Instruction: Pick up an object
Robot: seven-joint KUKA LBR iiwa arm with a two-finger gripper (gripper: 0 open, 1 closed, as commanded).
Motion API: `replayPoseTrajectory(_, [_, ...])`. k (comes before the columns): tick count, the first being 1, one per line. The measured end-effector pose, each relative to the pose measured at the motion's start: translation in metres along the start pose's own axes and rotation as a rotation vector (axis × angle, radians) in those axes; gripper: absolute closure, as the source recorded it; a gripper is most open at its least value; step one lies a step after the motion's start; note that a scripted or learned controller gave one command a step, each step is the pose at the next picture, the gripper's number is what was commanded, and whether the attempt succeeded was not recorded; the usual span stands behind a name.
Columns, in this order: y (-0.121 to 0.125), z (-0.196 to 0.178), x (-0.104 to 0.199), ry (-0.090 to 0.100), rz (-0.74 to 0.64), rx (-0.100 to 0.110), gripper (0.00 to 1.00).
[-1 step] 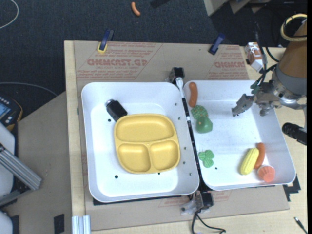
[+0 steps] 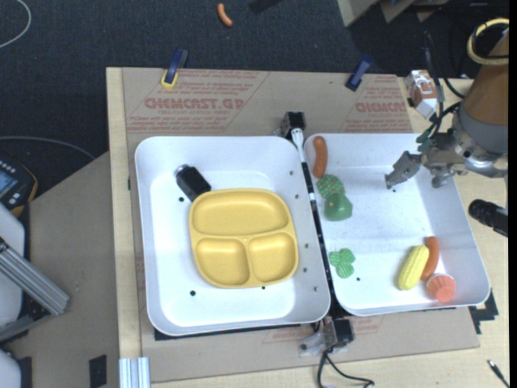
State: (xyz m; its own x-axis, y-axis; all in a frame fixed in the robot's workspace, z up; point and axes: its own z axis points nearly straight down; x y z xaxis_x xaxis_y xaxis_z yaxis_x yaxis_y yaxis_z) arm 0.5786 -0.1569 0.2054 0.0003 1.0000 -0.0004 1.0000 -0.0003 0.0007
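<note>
The right bin [image 2: 380, 225] holds several toy foods. An orange sausage [image 2: 320, 155] lies at its far left, with a green pepper [image 2: 334, 200] just below it and a small green leafy piece [image 2: 342, 262] lower down. At the near right lie a yellow corn cob [image 2: 413, 267], an orange carrot [image 2: 432, 251] and a round orange-red piece [image 2: 441, 287]. My gripper [image 2: 420, 174] hangs over the bin's far right part, open, with nothing between its fingers. It is well apart from every object.
The left bin [image 2: 157, 217] holds a yellow divided plate [image 2: 242, 237] and a black block [image 2: 192, 182] at the plate's far left corner. Clamps [image 2: 295, 124] sit where the bins meet. Bare bin floor lies beneath the gripper.
</note>
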Motion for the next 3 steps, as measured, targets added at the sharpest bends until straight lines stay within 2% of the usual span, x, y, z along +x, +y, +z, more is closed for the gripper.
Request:
replayPoseTrajectory(2, [-0.001, 0.114, 0.018, 0.003, -0.001, 0.008, 0.00])
replayPoseTrajectory(3, [-0.001, 0.121, 0.018, 0.002, 0.000, 0.005, 0.00])
